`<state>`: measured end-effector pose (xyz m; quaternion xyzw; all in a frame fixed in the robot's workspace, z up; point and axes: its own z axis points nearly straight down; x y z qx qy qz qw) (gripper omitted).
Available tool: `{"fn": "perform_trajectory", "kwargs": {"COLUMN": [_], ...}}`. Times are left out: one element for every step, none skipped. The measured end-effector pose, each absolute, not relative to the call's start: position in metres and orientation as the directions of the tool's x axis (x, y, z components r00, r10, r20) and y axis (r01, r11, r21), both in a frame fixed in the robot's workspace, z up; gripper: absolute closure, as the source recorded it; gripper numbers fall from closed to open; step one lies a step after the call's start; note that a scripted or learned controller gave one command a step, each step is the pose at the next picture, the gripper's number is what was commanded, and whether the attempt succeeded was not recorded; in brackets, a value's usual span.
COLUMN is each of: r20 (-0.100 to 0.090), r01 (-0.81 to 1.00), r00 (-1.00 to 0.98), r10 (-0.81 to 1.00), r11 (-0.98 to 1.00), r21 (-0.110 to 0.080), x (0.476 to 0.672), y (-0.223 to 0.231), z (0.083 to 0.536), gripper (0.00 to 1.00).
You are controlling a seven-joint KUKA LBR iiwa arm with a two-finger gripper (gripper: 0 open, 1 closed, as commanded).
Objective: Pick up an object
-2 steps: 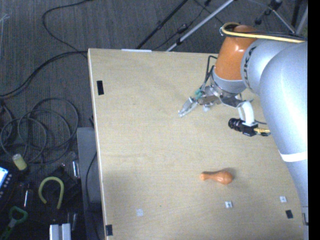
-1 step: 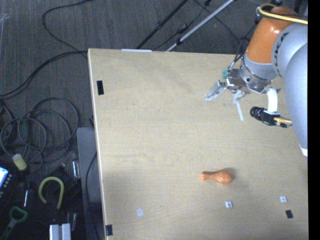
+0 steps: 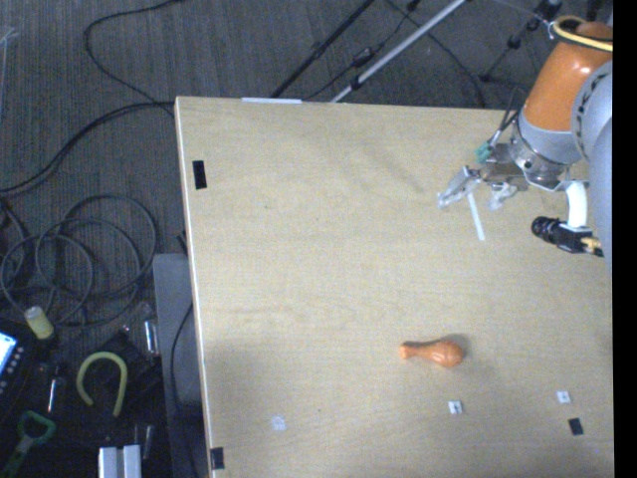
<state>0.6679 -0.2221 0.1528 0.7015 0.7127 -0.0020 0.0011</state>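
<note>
An orange, pear-shaped object (image 3: 434, 353) lies on its side on the pale wooden bench top (image 3: 328, 267), toward the lower middle of my view, its narrow end pointing left. I see the arm (image 3: 567, 88), grey with an orange band, reaching in at the upper right. Its gripper (image 3: 476, 199) hangs over the bench, well apart from the object, with its thin pale fingers (image 3: 454, 191) spread open and nothing between them. Cables (image 3: 80, 257) lie coiled on the dark floor to the left.
</note>
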Motion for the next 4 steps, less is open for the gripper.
{"fn": "perform_trajectory", "kwargs": {"r20": [-0.003, -0.001, -0.001, 0.000], "r01": [0.971, 0.852, 0.852, 0.899], "r00": [-0.240, -0.523, -0.523, -0.437], "r10": [0.971, 0.852, 0.852, 0.899], "r11": [0.240, 0.523, 0.523, 0.437], "r21": [-0.002, 0.000, 0.004, 0.001], "x": [0.669, 0.669, 0.670, 0.669], "y": [-0.222, -0.182, -0.181, -0.091], "z": [0.084, 0.084, 0.095, 0.185], "gripper": [0.00, 0.00, 1.00, 1.00]}}
